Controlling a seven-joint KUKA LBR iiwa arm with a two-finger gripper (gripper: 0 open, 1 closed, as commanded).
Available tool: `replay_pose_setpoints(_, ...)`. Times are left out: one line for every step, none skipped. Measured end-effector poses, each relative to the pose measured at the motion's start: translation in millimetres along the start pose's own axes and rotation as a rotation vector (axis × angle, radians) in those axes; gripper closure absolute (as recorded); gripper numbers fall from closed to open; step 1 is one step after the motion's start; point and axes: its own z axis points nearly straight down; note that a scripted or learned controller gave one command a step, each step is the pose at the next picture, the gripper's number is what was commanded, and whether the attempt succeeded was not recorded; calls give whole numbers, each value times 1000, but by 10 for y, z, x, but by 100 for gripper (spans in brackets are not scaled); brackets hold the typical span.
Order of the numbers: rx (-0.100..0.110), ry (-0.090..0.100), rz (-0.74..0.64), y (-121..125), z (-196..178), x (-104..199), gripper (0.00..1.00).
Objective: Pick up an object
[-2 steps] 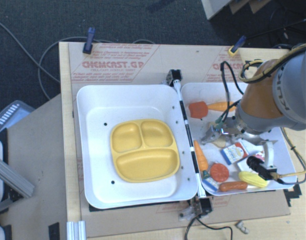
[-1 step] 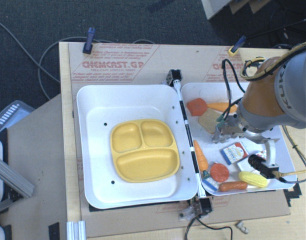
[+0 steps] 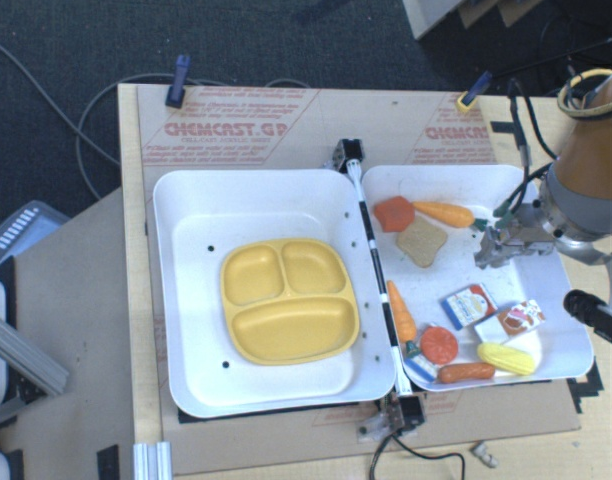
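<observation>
toy foods (image 3: 456,313), bright orange, red and yellow, fill the right bin (image 3: 546,183); end effector (image 3: 496,246) grip state unclear.

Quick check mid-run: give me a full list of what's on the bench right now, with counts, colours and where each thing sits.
Shallow white bins: 2, white, side by side on the bench.
Yellow divided plastic plate: 1, yellow, centre of left bin.
Red round toy tomato: 1, red, top of right bin.
Orange toy carrot: 1, orange, just right of the tomato.
Tan toy bread slice: 1, tan, below the tomato.
Second orange toy carrot: 1, orange, along right bin's left wall.
Small blue and white carton: 1, mid right bin.
Small red and white carton: 1, right of the blue carton.
Red round toy slice: 1, red, lower right bin.
Yellow toy corn cob: 1, yellow, bottom of right bin.
Red toy sausage: 1, red, bottom edge.
Gripper: 1, grey, over right bin's upper right.
</observation>
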Motion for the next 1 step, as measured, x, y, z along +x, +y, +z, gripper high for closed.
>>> replay_pose_setpoints(-1, -1, -1, 596, -638, -339, 100)
